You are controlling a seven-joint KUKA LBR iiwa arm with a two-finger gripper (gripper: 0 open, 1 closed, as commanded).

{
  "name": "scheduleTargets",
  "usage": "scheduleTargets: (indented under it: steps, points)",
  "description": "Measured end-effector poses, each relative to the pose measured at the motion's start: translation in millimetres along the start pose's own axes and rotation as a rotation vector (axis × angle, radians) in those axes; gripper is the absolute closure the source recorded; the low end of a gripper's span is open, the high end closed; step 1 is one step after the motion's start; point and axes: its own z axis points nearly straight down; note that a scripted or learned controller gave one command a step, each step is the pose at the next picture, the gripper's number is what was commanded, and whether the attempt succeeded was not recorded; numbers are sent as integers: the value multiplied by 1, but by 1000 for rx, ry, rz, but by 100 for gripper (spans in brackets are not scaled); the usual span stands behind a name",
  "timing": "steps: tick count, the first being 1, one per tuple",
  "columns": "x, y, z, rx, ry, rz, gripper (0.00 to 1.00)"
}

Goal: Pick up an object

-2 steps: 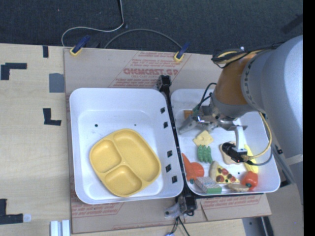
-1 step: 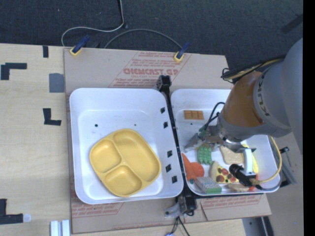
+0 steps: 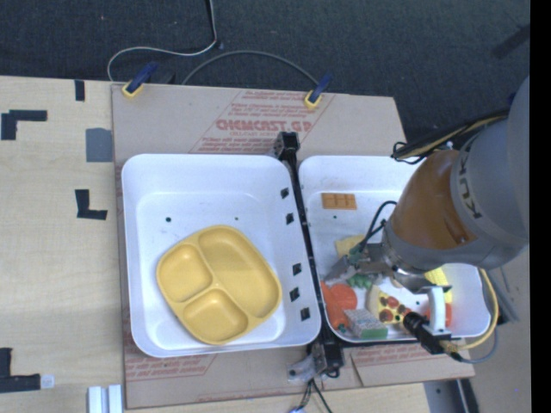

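The gripper (image 3: 366, 263) is down in the right bin (image 3: 362, 175), at about four o'clock in the view; whether it is open, closed or gripping anything I cannot tell. Just below it lie small objects: an orange piece (image 3: 339, 298), a green one (image 3: 362, 329). They look light, rigid and smooth, probably best pinched across a narrow side. The arm hides much of the pile. A yellow divided plate (image 3: 218, 283) sits in the left bin (image 3: 164, 183).
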Motion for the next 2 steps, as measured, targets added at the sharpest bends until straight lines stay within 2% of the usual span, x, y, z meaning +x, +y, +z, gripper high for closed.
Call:
scheduleTargets:
  steps: [1, 2]
  points:
    - [-7, 60, 1, 3, 3, -3, 0]
    - [-23, 18, 0, 2, 2, 0, 0]
